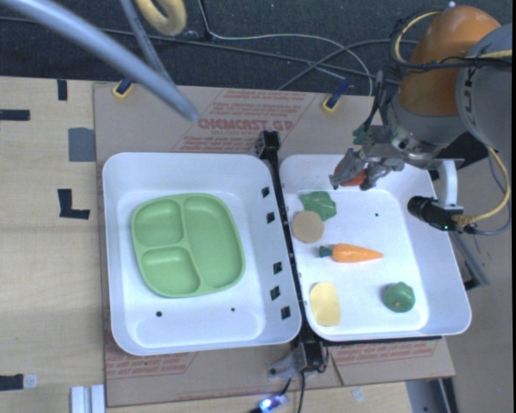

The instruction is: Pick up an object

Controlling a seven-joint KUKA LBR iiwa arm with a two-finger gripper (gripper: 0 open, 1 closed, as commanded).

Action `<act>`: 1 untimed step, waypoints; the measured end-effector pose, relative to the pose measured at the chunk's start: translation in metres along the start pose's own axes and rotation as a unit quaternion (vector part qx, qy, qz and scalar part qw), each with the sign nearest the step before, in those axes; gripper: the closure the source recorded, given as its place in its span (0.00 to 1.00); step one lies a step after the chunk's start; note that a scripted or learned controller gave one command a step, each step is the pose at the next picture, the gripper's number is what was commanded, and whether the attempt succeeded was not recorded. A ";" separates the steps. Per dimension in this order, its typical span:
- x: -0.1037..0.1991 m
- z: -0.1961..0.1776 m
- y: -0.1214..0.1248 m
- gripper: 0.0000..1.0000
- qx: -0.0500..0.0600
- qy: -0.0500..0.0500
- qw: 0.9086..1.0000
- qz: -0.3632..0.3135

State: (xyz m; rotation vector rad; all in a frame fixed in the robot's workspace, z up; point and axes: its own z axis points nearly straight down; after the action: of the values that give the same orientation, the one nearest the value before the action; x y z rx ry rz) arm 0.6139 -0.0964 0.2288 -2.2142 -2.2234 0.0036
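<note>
My gripper [358,175] hangs over the back of the right bin [430,256], and a small red-orange object [353,180] shows between its dark fingers, which are shut on it. Below it in the same bin lie a green leafy piece [318,204], a tan round piece [307,226], an orange carrot [351,253], a pale yellow piece [325,304] and a green pepper [398,297]. The held object is partly hidden by the fingers.
The left bin [129,179] holds a green divided plate [187,244]. A black divider with clips [278,231] runs between the bins. Cables [327,58] trail behind the bench, and a grey pole [95,37] crosses the upper left.
</note>
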 end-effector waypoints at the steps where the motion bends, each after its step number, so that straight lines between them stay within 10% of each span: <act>1: 0.042 -0.004 -0.022 1.00 -0.001 0.000 1.000 0.000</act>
State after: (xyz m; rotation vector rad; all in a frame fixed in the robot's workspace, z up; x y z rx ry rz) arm 0.5922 -0.0543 0.2333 -2.2145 -2.2245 0.0022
